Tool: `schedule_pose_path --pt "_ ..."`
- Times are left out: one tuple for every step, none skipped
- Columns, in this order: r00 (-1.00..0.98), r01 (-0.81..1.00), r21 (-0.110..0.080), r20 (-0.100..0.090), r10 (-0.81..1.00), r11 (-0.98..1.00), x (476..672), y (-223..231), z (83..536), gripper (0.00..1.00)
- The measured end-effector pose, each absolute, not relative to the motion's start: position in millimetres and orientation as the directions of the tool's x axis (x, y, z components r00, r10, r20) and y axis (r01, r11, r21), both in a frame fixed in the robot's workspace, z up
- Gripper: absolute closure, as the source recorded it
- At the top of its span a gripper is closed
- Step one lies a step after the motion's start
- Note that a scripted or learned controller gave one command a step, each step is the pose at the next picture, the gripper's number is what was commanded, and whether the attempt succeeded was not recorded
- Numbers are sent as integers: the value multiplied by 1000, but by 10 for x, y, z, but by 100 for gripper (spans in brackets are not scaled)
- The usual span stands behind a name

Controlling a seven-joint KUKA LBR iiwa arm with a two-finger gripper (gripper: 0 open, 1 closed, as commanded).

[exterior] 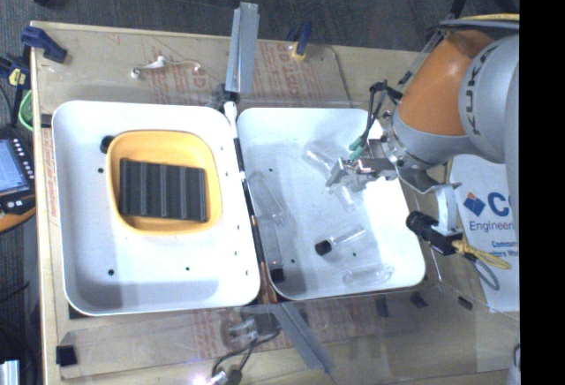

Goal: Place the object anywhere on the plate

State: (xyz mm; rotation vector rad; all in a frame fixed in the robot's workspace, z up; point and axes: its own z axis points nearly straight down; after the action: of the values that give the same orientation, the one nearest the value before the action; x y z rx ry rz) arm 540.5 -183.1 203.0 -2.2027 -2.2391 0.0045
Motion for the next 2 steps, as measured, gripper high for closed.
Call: schedule_pose_path --pt "-130 991 -2 1 991 130 5880 -1094 1851 100" --pt "-322 947 -1 0 947 322 6096 -251 1917 100"
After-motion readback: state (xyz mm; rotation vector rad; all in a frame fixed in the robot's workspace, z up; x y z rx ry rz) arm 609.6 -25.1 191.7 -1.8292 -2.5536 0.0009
